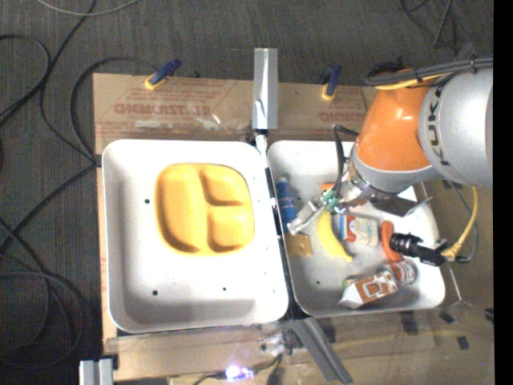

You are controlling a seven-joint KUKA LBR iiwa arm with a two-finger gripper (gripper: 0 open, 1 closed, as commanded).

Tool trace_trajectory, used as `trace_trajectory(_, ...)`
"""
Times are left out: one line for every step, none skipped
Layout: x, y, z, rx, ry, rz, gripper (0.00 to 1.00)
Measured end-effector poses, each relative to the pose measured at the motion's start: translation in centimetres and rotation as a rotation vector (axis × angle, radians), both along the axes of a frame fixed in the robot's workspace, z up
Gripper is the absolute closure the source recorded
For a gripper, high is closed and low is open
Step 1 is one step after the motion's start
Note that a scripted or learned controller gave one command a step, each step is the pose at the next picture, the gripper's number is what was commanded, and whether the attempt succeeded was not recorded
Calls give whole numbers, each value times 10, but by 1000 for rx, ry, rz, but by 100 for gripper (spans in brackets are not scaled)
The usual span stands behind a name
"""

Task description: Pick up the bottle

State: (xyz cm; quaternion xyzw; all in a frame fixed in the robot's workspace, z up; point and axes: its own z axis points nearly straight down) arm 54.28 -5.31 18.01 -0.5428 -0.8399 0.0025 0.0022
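Note:
The bottle (282, 200), small with blue on it, lies along the left wall of the right bin (304, 163), pointing toward the back. My gripper (303, 219) hangs low over that bin, slanting down and to the left from the orange wrist. Its tip is just right of the bottle's near end and slightly in front of it. Nothing is visibly held by it.
Close behind the gripper lie a yellow banana (333, 241), a white and red cup (358, 230), an orange piece (387, 237) and a brown cracker (302, 246). A drink carton (371, 288) lies at the bin's front. A yellow compartment tray (206, 207) sits in the left bin (128, 279).

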Motion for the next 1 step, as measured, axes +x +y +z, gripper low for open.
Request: trace_trajectory(-3, 29, 73, -1, -2, -135, 0)
